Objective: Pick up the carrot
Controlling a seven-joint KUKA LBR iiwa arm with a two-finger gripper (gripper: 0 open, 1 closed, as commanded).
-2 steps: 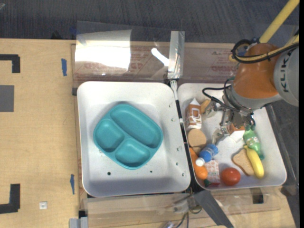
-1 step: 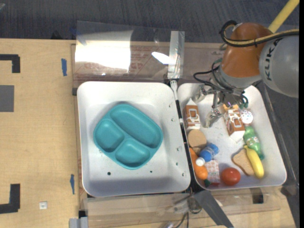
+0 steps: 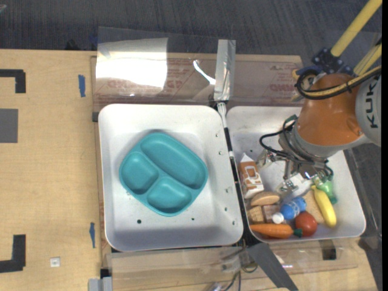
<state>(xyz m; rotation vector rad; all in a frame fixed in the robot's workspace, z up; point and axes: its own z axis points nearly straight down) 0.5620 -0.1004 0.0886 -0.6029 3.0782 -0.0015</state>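
The carrot [image 3: 272,230] is orange and lies flat along the front edge of the right bin [image 3: 354,223], beside a red tomato [image 3: 306,223]. My gripper [image 3: 297,177] hangs over the middle of that bin, under the orange wrist band, a short way behind and to the right of the carrot. It hovers above the pile of toy food, and nothing can be seen held in it.
Around the carrot lie a bread roll [image 3: 265,198], a cracker [image 3: 257,214], a blue item [image 3: 292,208], a yellow banana [image 3: 325,207] and a brown-and-white packet [image 3: 250,176]. The left bin [image 3: 115,126] holds a teal divided plate [image 3: 162,172].
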